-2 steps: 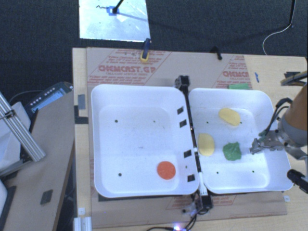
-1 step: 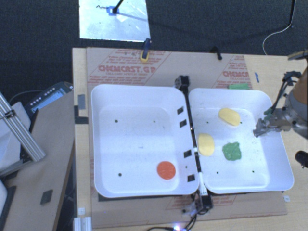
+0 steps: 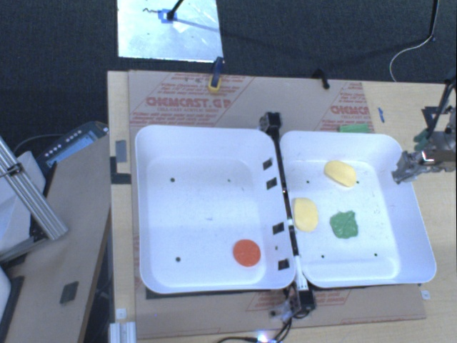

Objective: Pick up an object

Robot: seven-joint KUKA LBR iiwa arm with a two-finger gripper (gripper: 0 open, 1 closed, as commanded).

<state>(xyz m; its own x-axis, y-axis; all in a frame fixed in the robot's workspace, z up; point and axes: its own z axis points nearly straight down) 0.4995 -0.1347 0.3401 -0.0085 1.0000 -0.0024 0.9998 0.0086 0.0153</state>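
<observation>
Camera view: fixed above the counter (image 3: 121, 191), looking down at a slant on two shallow white bins side by side.
Tool: the tool (image 3: 408, 164) shows at the right edge of the frame, over the right rim of the right bin (image 3: 410, 227), in its upper half.
Tool state: too small and blurred at the frame edge to tell how wide it stands; nothing can be seen in its hold.
Right bin contents: an upper yellow piece (image 3: 340, 173) near the far wall, a lower yellow piece (image 3: 305, 214) just beside the divider, and a green piece (image 3: 344, 224) to the right of that one.
Left bin contents: the left bin (image 3: 153, 213) has one orange disc (image 3: 247, 253) near its front wall.
Likely target: any piece would satisfy the task; my judgement is that the upper yellow piece is the natural choice, being the nearest to the tool.
Key relation: that piece lies to the tool's left in the frame and a little lower, with bare bin floor between them; its long axis runs from upper left to lower right.
Other options: the green piece sits lower and further left of the tool; the orange disc is well apart, across the divider.
Spacing: the three pieces in the right bin do not touch one another, so each should be reachable without nudging a neighbour.
Progress: judged as early, with no piece lifted yet.
</observation>
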